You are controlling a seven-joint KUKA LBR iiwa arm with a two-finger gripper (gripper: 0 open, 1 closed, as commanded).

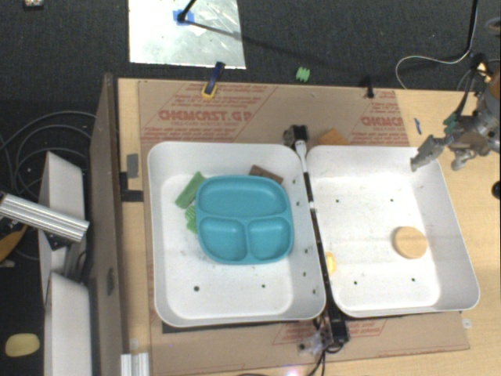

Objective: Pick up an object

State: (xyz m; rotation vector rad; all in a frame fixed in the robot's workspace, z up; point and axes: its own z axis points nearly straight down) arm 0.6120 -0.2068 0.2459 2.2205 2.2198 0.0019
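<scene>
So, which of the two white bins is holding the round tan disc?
The right bin, the one nearer the gripper. The tan disc lies alone on its floor, while the left bin carries a blue divided plate instead.
</scene>
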